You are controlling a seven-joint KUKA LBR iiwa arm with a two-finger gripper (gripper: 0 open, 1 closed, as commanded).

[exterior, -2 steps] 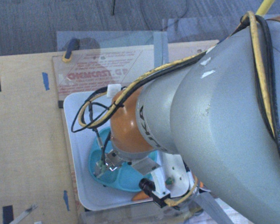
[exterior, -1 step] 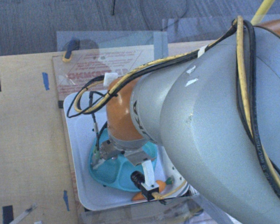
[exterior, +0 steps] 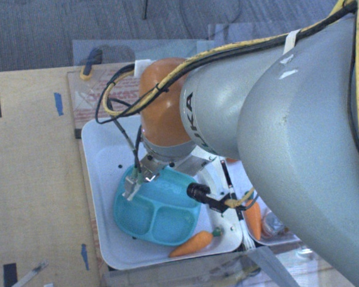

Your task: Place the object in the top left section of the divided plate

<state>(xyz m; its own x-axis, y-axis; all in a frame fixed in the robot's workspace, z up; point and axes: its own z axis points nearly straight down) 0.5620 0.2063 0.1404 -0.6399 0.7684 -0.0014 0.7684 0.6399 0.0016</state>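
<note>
A blue divided plate [exterior: 161, 217] lies tilted in the left white bin [exterior: 99, 198]. My gripper [exterior: 133, 187] hangs over the plate's upper left corner, right at its rim. The grey and orange wrist above it hides the plate's upper right part. An orange carrot [exterior: 192, 244] lies in the bin just below the plate's lower right edge, touching or nearly touching it. I see nothing held at the gripper tip, which is small and partly hidden.
A second carrot [exterior: 254, 219] and a clear plastic item [exterior: 274, 224] lie in the right bin, mostly under the arm. The arm's bulk covers the right half of the view. Yellow and black cables [exterior: 113, 95] loop above the wrist. Wooden bench [exterior: 32, 185] lies to the left.
</note>
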